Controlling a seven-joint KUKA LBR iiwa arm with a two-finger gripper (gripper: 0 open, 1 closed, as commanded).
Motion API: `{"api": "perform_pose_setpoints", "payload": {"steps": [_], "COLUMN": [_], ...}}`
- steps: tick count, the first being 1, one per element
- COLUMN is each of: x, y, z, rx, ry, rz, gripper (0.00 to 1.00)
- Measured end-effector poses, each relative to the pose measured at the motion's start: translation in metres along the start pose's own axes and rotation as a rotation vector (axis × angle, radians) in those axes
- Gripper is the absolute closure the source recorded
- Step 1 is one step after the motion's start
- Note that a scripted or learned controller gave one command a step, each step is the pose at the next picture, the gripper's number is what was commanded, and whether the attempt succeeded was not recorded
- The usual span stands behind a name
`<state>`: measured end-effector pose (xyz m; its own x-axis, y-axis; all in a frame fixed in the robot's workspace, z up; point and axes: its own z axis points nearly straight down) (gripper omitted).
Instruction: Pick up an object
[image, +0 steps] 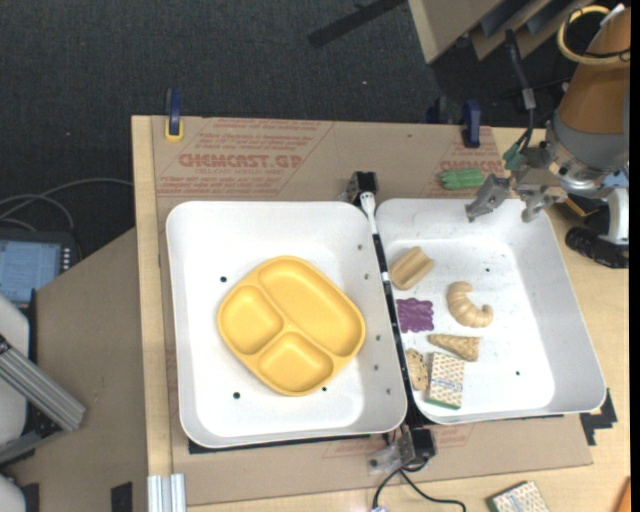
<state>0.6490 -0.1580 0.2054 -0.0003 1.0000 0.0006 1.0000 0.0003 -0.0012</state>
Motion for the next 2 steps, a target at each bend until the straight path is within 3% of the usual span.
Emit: {"api": "perform_pose_setpoints", "payload": {"steps": [1, 2], "x": [0.025, 0.024], "y": [-0.075, -0.071], "z": [0.126, 0.110], "rx": [0.010, -0.003], "ry": [0.003, -0.002], "rz": [0.001, 0.002], "gripper": [0.00, 1.00]}}
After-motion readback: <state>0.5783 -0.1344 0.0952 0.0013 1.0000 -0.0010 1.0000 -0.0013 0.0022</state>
